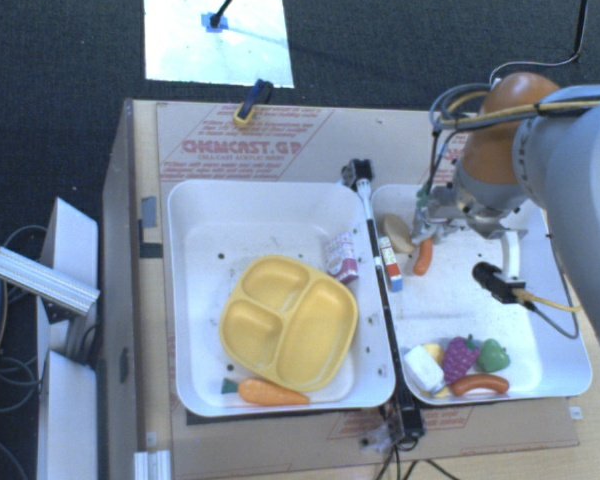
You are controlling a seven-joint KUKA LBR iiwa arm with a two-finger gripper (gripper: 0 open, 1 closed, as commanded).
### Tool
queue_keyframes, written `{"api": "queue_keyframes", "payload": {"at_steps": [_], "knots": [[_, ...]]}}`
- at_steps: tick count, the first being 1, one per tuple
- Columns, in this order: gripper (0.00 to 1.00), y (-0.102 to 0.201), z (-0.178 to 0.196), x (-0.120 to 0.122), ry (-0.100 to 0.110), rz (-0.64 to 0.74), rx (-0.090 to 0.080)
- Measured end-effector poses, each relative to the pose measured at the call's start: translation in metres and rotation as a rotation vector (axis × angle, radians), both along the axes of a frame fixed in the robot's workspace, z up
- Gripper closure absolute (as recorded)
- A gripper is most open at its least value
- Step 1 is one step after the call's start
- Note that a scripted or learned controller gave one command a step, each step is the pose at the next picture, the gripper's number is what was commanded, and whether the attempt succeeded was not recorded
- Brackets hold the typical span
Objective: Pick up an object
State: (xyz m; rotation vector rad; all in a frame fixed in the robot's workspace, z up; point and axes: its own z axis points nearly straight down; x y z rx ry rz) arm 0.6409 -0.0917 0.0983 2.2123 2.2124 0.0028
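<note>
My gripper (427,226) hangs over the far left part of the right bin (550,348), under the grey arm with its orange band (510,103). Just below it lies a small orange carrot (422,258), and I cannot tell whether they touch. Left of the carrot is a beige piece (398,236). A white tube with a red and blue label (388,265) lies along the bin's left wall. At the bin's near edge sit a white block (423,368), purple grapes (461,356), a green pepper (494,354) and a red sausage (478,385).
The left bin (195,268) holds a yellow divided plate (288,320), a larger carrot (270,394) at its near edge and a small red-and-white packet (341,256). A black part with a yellow cable (497,282) hangs over the right bin's middle.
</note>
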Motion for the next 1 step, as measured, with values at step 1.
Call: {"api": "queue_keyframes", "payload": {"at_steps": [1], "knots": [[1.0, 0.055, 0.0874, -0.0218, 0.006, 0.005, 0.008]]}}
